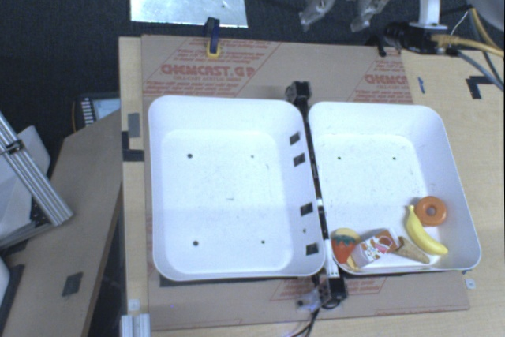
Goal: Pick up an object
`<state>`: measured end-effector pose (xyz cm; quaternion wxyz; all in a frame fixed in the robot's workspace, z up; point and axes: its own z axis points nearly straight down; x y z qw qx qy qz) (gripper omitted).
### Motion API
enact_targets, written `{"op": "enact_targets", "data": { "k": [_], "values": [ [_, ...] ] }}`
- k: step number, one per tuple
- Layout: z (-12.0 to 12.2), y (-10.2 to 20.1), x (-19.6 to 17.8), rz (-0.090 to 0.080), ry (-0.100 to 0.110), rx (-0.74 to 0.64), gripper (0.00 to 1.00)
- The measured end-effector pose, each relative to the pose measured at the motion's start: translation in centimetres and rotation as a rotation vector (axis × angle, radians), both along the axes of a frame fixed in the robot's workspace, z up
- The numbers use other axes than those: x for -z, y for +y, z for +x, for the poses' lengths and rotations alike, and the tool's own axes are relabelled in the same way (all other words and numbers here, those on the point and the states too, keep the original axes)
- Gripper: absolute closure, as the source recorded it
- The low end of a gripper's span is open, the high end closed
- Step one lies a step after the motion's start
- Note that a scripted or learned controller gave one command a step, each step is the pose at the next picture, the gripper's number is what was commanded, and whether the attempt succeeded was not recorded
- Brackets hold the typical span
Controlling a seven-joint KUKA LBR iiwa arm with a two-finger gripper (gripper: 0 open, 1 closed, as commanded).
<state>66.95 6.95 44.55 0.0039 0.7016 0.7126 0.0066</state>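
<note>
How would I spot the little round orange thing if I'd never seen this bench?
Find the right bin, then its near right corner, where a few toys huddle. The orange ring lies at the upper tip of the yellow banana. It is the only round piece with a hole in its middle.

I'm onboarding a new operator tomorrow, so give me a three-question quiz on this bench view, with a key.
1. True or false: the banana lies in the left bin.
2. Where is the gripper? A) inside the right bin B) above the bench beyond both bins C) over the left bin
3. Fill in: the orange ring sits near the right bin's ____ corner, the one closest to the camera on the arm's side.

Key: 1. False, it lies in the right bin. 2. B; its jaws stand apart with nothing between them. 3. Near-right, beside the banana.
</note>
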Motion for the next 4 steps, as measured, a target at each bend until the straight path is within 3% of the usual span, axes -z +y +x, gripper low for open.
{"op": "enact_targets", "data": {
  "k": [1,2,4],
  "values": [
    [-2.0,4.5,-9.7,0.0,0.001,0.005,0.0],
    [-5.8,5.9,-9.0,-0.002,0.013,0.009,0.0],
    [-12.8,10.7,-9.0,-0.002,0.014,0.008,0.0]
  ]
}}
